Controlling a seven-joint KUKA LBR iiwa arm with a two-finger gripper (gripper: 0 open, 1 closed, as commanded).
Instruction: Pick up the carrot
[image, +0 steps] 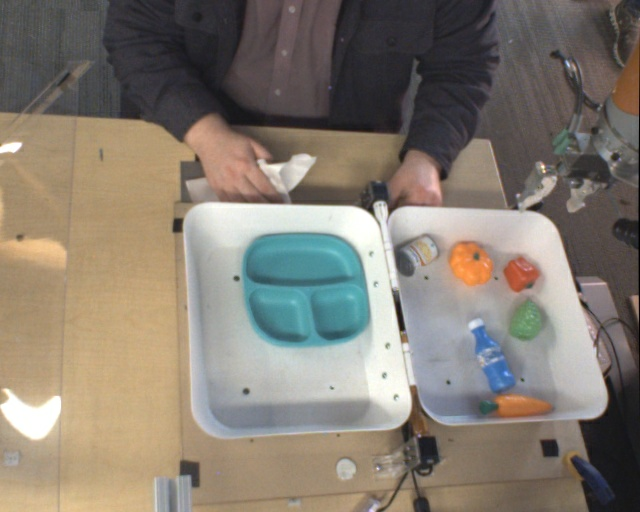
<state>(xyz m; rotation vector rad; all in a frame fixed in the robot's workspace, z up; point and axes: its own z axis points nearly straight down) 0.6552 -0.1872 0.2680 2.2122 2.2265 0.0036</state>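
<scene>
Your carrot (515, 406) lies flat along the right bin's (572, 300) near edge, just beside the blue bottle (491, 356). It looks light, stiff and smooth; pinch its thick middle. Beyond the bin's far right corner, the gripper (556, 187) hangs with fingers apart, holding nothing.

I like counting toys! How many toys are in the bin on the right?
6: a can at the top left, pumpkin beside it, red piece next, green piece below that, blue bottle in the middle, carrot along the bottom edge.
</scene>
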